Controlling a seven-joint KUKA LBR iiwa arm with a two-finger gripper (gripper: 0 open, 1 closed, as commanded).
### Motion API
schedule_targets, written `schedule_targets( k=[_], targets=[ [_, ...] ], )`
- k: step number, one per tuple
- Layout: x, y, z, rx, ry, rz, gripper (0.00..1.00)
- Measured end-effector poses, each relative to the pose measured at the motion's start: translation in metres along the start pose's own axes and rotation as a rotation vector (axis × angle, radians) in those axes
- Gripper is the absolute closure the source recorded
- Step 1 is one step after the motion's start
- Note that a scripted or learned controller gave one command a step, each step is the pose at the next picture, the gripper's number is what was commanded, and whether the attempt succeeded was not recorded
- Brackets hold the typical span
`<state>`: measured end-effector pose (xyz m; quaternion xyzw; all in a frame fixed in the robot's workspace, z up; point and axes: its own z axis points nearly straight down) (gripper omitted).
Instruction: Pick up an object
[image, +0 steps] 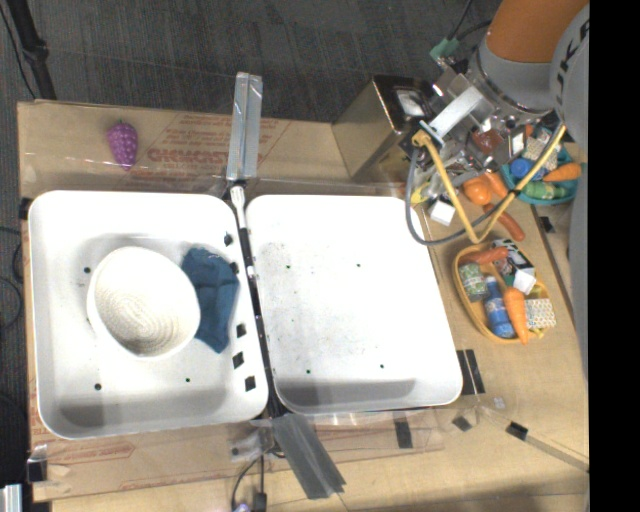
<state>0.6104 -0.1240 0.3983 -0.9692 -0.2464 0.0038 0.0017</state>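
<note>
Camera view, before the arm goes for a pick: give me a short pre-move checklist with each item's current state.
1. Pickable things in a bin: ok. A white woven hat and a blue cloth lie in the left bin.
2. Targets separated: not ok. The cloth touches the hat's right edge.
3. Arm placed over a target: not ok. The gripper sits beyond the right bin, near its upper right corner, by a yellow basket of toys.
4. Gripper free of any object: cannot tell. Cables and clutter crowd it.
5. Purple grape toy: not ok as a target; it lies outside the bins on the cardboard.
</note>
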Motion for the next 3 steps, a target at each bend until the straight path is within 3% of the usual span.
schedule_targets(
  k=[1,2,3],
  targets=[
    [0.009,-0.089,-0.041,-0.005,0.008,0.292,1.00],
    [0.038,-0.116,0.072,-0.003,0.002,0.293,1.00],
    [-0.010,-0.023,-0.043,-0.001,0.005,0.282,1.00]
  ],
)
